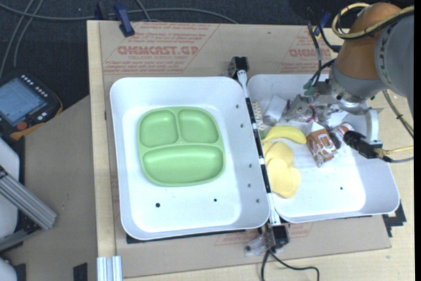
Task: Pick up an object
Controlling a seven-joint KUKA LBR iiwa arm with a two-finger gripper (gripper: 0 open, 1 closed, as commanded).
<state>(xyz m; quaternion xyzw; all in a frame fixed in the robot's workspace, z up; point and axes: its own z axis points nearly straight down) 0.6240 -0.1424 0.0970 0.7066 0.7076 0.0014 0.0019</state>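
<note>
Two shallow white bins (131,207) are sitting side by side; at three o'clock the gripper (318,104) is reaching toward a yellow plastic banana (286,135), next needing lowering; grip state: cannot tell

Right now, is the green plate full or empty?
Empty. The green plate lies flat in the left bin, and all three of its compartments show bare green.
</note>
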